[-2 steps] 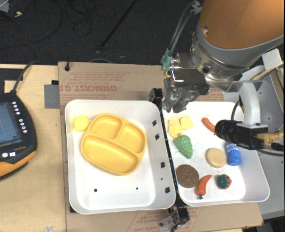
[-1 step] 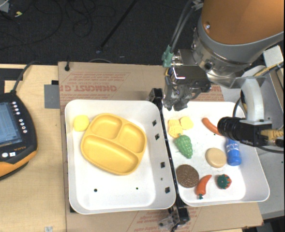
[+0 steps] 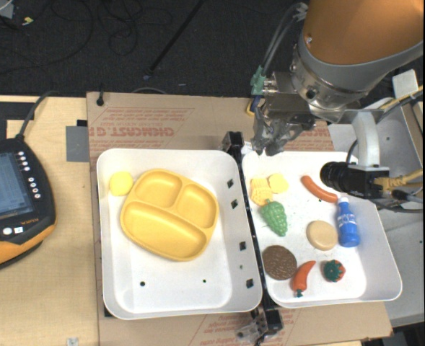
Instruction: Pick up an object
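The gripper (image 3: 270, 141) hangs at the far rim of the right bin (image 3: 385, 280), near the corner by the divider, and its dark fingers point down with nothing between them; whether the jaws stand released or clenched I cannot tell, since the fingers blur together against the cardboard behind. No object has been lifted — every toy lies on the bin floor, so the pick is at its very start as I judge it. Closest below the jaws are the corn (image 3: 260, 190) and a small yellow piece (image 3: 278, 184) touching it, both just nearer the camera than the fingertips. Beyond them in the same line lies the green grapes (image 3: 274, 217), then the brown cookie (image 3: 278, 262). Off to the jaws' right are the sausage (image 3: 318, 188), the blue bottle (image 3: 348, 223), the tan bun (image 3: 321, 234), the chili (image 3: 303, 275) and the strawberry (image 3: 333, 270), all well apart from the fingers. To the jaws' left, across the divider, the left bin (image 3: 125, 294) carries a yellow tray (image 3: 169, 213) and a yellow disc (image 3: 120, 184) beside it. What is left is all of it — choosing a target, most likely the corn or its neighbour, descending over it, closing and lifting. The two yellow pieces touch, so a grasp there may nudge one aside.
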You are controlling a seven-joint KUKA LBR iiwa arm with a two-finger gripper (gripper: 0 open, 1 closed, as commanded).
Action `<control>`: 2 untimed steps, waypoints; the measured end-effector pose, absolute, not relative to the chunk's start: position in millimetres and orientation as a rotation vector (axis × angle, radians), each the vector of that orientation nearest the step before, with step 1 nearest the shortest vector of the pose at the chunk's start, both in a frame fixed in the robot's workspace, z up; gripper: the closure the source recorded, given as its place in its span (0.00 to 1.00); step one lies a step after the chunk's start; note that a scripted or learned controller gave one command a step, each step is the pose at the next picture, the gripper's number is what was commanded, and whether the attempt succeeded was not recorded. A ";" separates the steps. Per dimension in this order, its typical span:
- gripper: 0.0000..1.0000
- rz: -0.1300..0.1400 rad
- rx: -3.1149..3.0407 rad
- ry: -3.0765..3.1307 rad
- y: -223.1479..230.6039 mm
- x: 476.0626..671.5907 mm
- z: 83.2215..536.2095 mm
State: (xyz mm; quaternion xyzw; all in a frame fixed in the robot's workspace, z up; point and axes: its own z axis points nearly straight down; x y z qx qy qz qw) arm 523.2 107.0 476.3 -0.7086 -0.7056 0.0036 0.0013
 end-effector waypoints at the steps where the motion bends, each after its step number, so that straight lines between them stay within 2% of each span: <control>1: 1.00 0.025 -2.226 -2.203 4.4 535.6 335.1; 2: 1.00 0.005 -2.227 -2.212 7.1 537.5 353.5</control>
